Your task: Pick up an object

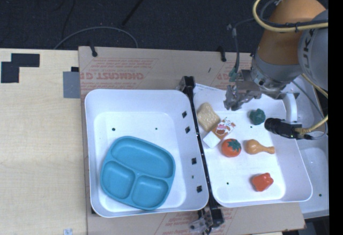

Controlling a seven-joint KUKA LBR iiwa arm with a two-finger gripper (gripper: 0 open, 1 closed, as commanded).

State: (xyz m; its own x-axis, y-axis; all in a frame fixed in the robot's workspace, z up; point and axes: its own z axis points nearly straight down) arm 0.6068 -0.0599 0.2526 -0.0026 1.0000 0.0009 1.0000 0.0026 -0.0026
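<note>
Two white bins side by side on a cardboard sheet. Left bin (96, 105) holds a blue tray (138, 173) with three compartments, lying toward the near side, slightly skewed.

Right bin (300, 186) holds the loose items. Tan bread slice (207, 116) near the divider, far half of the bin. Just beside it, touching or nearly so, a small white and red packet (223, 129) sitting on a white card. Red tomato (231, 147) with green top, just beside the packet on its near side. Orange-tan drumstick (259, 148) right of the tomato, close but apart from it. Dark green lump (257, 116) further back, right of the packet, well clear of the bread. Red pepper (261, 181) alone in the near right part of the bin, apart from everything else.

Arm enters from the right, orange band high over the bin's far right corner. Gripper (236, 101) hangs over the far edge of the right bin, between the bread and the green lump, touching neither as far as the view shows. Nothing seen between its ends; whether it is spread or closed cannot be told from this angle, the dark metal parts blur together. A black cylindrical part (280, 127) sticks out at the bin's right side, near the green lump.

All items lie on the bin floor.
</note>
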